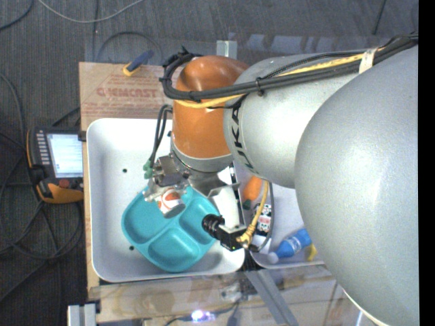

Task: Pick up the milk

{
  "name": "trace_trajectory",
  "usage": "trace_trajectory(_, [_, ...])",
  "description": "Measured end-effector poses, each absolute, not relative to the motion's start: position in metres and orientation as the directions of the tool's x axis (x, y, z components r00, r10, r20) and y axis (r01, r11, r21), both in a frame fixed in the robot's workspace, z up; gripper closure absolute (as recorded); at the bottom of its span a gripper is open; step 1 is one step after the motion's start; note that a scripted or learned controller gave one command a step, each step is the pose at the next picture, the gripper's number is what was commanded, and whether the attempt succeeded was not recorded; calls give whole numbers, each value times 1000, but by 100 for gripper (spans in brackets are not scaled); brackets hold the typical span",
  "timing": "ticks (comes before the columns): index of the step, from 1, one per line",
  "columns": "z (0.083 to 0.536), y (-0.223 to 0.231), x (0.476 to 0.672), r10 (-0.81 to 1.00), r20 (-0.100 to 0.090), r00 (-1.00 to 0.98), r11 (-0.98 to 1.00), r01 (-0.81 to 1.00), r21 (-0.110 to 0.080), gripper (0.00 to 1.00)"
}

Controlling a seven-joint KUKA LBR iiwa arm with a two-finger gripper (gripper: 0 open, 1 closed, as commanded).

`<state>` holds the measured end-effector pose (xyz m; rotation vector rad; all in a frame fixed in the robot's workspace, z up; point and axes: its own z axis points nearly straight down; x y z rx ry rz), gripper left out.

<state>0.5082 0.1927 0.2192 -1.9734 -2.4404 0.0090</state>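
Note:
My gripper [165, 180] hangs low over the left bin [109, 182], just under the orange wrist band, at the top edge of a teal divided plate [170, 240]. Right below the gripper a small white and red thing [170, 199] lies on the plate's upper compartment; it may be the milk, but I cannot tell. The gripper's tip touches or nearly touches it. A white boxy shape [224, 206] shows between the plate and the arm, partly hidden. The arm covers most of the right bin.
In the right bin [285, 260] I see an orange object [253, 189], a black and white packet [265, 216] and a blue bottle [293, 243]. A black and yellow fitting [228, 231] on the arm overhangs the plate. A handheld pendant [58, 161] lies left of the bench.

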Motion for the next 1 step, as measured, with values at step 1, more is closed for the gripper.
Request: trace_trajectory(1, [218,221,549,962,-4,-271,271,962,-4,100])
